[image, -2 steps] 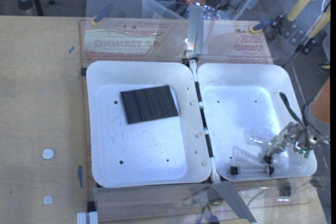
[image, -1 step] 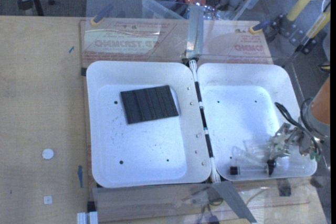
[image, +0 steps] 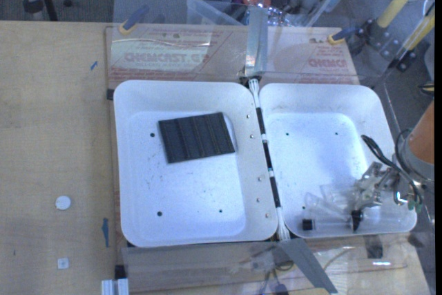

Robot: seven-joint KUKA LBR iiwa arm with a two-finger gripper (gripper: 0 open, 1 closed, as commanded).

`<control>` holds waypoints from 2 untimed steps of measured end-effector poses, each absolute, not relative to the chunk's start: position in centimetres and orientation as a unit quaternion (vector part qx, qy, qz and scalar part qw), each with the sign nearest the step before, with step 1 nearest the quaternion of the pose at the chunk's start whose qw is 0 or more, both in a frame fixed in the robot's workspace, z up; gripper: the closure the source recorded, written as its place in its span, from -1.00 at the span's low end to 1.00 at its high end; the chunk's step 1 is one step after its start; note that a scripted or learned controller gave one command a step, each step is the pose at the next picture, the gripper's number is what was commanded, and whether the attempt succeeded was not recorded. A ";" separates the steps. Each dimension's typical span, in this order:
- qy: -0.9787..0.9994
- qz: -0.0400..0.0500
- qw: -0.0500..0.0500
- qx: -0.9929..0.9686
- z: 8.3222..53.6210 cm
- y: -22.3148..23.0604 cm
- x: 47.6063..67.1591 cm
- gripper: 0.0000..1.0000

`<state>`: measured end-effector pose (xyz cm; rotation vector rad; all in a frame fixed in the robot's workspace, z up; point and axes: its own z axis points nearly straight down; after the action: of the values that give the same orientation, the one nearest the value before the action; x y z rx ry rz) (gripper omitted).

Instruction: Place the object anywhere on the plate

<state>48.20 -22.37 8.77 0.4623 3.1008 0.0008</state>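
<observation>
Observed: the gripper [image: 368,191] sits low in the near right corner of the right bin [image: 311,99], at the end of the arm [image: 418,141]. Whether it is open or closed cannot be told, nor whether it holds anything; glare and clear material blur it.

The object [image: 324,208] appears to be a clear piece with small dark ends, lying on the floor of the same bin, touching or just beside the gripper on its left. Its long axis seems to run along the near wall.

The plate [image: 197,137], a dark ribbed slab, lies flat in the left bin [image: 126,148], well apart, up and to the left across the dividing rims.

Judgement: the carry must clear those rims
</observation>
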 end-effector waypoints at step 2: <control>0.990 0.001 0.004 0.142 8.8 -22.3 48.2 1.00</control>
<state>48.20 -22.33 8.76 0.4454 3.1026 0.0017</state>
